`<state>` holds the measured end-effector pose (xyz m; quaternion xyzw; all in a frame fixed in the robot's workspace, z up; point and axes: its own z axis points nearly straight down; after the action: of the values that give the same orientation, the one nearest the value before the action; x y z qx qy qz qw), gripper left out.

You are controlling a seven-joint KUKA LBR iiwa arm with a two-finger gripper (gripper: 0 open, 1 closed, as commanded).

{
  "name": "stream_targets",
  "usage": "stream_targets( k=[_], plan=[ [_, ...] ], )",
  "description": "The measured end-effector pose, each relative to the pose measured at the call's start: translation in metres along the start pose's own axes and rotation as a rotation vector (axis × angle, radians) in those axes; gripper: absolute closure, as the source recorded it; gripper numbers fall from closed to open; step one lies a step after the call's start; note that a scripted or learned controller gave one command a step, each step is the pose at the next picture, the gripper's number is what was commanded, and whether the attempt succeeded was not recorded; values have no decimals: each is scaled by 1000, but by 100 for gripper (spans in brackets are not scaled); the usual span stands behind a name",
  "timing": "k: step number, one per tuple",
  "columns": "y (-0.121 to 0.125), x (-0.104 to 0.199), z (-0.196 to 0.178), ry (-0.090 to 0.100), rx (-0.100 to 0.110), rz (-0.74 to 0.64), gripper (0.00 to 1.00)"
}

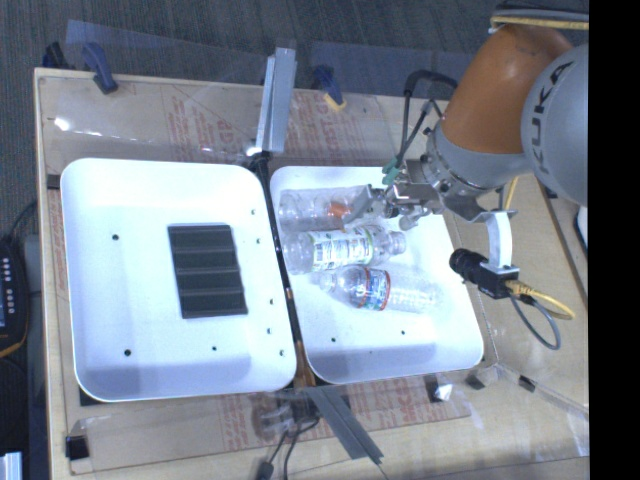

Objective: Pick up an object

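**Gripper lowered over crowded right bin**

The gripper (400, 200) is seen low at the back edge of the right bin (455, 343), beside three clear bottles (345, 250) packed close together; whether it is open or closed cannot be told. A slip is judged likely, since the bottles are smooth and round and could be rolled aside or two pinched at once. A dark ridged block (207, 270) is laid alone at the middle of the left bin (90, 358). The near approach is crowded by a black fitting with a yellow cable (487, 271) hung from the arm.
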<state>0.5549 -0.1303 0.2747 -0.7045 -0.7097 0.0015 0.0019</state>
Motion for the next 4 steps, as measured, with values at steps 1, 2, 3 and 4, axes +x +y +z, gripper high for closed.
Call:
stream_targets(
  k=[1, 2, 3, 4],
  plan=[
    [3, -27, 147, 0, 1, -129, 0],
    [-75, -80, 183, 0, -3, -169, 0],
    [-74, -80, 173, -1, -3, -176, 100],
    [-74, -80, 173, -1, -4, -176, 0]
  ],
)
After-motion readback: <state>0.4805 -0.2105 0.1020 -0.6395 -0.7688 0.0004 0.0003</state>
